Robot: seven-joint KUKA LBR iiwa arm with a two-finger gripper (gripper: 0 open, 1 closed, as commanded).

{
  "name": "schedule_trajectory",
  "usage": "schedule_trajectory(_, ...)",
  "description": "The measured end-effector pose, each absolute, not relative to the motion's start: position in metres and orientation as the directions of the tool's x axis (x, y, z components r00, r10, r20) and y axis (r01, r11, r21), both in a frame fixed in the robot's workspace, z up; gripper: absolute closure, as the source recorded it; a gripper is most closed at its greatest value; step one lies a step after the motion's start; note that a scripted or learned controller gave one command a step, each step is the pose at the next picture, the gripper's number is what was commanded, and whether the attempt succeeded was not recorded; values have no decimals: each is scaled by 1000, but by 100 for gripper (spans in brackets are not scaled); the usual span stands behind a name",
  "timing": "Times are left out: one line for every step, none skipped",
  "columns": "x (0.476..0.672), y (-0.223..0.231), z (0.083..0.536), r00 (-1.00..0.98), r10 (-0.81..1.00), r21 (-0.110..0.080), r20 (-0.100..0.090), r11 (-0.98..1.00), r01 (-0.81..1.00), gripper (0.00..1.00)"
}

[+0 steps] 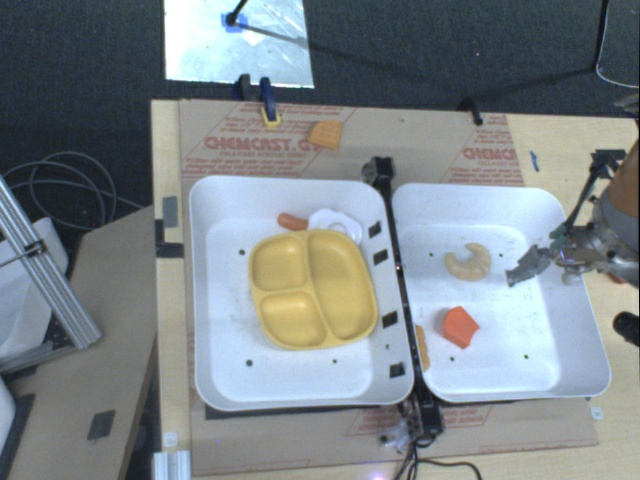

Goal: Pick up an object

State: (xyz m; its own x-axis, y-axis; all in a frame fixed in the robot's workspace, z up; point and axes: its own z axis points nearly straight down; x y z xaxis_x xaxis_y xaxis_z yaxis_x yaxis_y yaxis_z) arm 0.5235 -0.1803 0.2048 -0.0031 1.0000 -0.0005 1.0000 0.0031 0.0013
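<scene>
Yellow divided plate (310, 290), orange block (460, 326), tan croissant (469, 261), white bins (225, 368)

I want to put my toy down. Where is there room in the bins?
Right bin: bare floor in front of the orange block, and behind the croissant. Left bin: crowded by the yellow tray; only a strip along its left wall.

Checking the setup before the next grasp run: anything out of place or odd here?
Two things. A small orange-tan block lies on the cardboard behind the left white bin, outside both bins. A tan piece sits wedged at the divider between the bins, on the right white bin's edge. The yellow sectioned plastic plate lies flat, slightly rotated.
</scene>
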Motion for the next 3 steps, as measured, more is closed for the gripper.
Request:
schedule_trajectory(485,-101,162,-10,1000,-5,5,10,1000,0)
schedule_trajectory(501,-110,82,-2,1000,2,-1,2,1000,0)
schedule_trajectory(502,-111,96,-1,1000,5,-2,1,1000,100)
